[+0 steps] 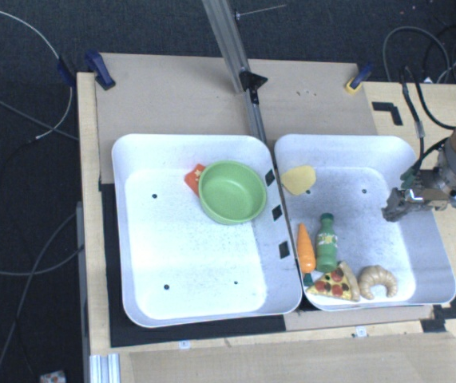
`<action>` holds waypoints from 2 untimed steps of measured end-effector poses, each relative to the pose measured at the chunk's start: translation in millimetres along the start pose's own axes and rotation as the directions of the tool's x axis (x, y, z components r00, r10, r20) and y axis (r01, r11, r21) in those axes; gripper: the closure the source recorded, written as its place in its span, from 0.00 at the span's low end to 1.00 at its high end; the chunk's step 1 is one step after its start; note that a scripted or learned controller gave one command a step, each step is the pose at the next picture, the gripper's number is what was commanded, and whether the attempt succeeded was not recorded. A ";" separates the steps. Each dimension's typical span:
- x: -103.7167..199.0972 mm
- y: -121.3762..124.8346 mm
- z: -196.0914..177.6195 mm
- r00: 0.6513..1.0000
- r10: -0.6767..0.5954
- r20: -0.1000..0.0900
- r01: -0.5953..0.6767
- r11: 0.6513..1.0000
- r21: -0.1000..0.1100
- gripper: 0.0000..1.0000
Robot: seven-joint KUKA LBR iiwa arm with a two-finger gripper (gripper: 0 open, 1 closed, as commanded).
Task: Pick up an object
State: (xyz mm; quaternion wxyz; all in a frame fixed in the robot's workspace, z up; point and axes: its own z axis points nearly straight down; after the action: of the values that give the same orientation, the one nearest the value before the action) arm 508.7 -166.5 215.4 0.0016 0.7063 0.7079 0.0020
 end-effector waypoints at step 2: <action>54.1 22.9 -49.7 1.000 -0.005 -0.001 0.005 1.000 0.001 1.00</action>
State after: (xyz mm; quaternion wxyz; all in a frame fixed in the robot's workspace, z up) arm 531.2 -112.4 265.3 0.0009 0.7047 0.7095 0.0023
